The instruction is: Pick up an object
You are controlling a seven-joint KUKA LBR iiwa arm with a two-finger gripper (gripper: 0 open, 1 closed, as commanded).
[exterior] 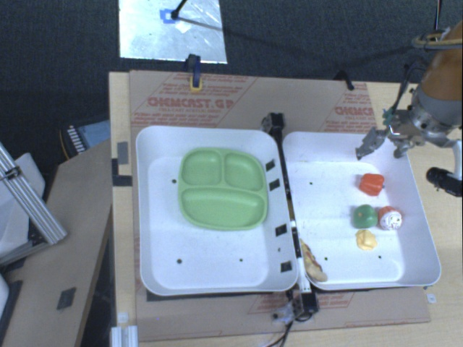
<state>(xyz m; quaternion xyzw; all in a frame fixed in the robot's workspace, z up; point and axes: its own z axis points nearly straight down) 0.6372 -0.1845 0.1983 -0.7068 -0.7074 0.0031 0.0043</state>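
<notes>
Hovering with fingers spread, the end effector point(385, 145) hangs above the red pepper point(371, 184).

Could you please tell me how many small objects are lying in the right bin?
5: a red one nearest the gripper, green, red-and-white, yellow, and tan at the near-left corner.

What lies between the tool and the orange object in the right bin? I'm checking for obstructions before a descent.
In the camera view, only bare white bin floor lies between the tool and the orange object.
</notes>
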